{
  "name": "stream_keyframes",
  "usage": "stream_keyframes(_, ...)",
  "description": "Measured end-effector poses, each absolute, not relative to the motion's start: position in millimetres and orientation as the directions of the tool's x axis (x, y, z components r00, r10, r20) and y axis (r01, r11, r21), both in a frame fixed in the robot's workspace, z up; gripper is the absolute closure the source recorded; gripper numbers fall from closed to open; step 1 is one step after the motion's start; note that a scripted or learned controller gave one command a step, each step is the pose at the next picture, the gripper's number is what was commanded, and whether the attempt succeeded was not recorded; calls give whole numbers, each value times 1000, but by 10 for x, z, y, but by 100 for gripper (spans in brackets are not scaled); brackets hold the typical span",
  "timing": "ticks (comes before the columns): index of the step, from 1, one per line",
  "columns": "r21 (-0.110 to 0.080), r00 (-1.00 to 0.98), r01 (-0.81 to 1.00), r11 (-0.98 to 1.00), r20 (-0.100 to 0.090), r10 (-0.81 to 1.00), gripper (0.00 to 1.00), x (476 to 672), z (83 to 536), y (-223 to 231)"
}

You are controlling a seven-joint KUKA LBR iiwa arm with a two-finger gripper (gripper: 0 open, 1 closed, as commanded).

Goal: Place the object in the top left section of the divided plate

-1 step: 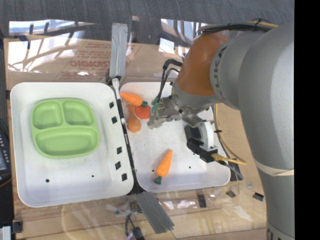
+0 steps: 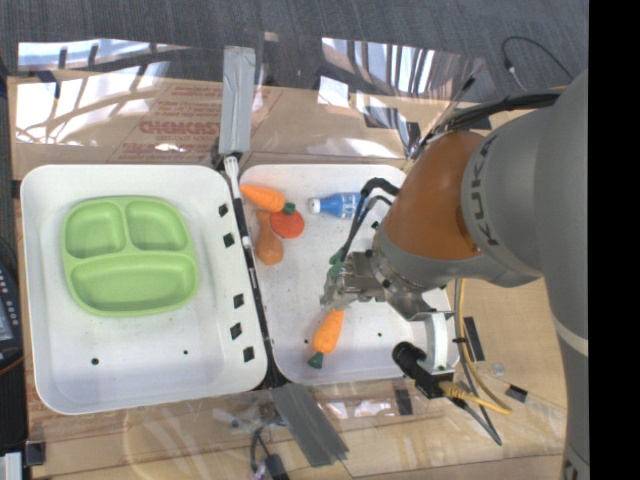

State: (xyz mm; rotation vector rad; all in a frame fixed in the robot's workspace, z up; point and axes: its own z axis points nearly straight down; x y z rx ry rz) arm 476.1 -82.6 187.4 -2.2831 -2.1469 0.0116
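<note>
arm: the grey kuka arm with its orange band [image 2: 435, 203] reaches in from the right and hangs over the right bin [image 2: 300, 363].
gripper: the gripper [image 2: 337, 290] sits low over the middle of the right bin, just above the upper end of a toy carrot; whether its fingers are open or closed cannot be told from this angle.
object: the toy carrot [image 2: 327, 334] lies on the floor of the right bin, tilted, green tip toward the front wall, orange end just under the gripper.
plate: the green divided plate [image 2: 128, 256] lies in the left bin [image 2: 60, 368], well apart from the gripper.
in the way: the raised rims where the two bins meet [image 2: 248, 288] stand between carrot and plate.
other things: a second carrot [image 2: 262, 197], a red tomato-like toy [image 2: 288, 223], a tan oblong piece [image 2: 269, 246] and a small blue bottle [image 2: 335, 205] cluster along the far side of the right bin.
cables: black and yellow cables [image 2: 470, 388] trail beside the arm on the bench.
</note>
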Motion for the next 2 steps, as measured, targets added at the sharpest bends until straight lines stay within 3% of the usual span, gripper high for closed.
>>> stream_keyframes(1,-7,225,974,-225,-2,974,100,4773,1878,-15)
stream_keyframes(2,-7,225,974,-225,-2,974,0,4773,1878,-18)
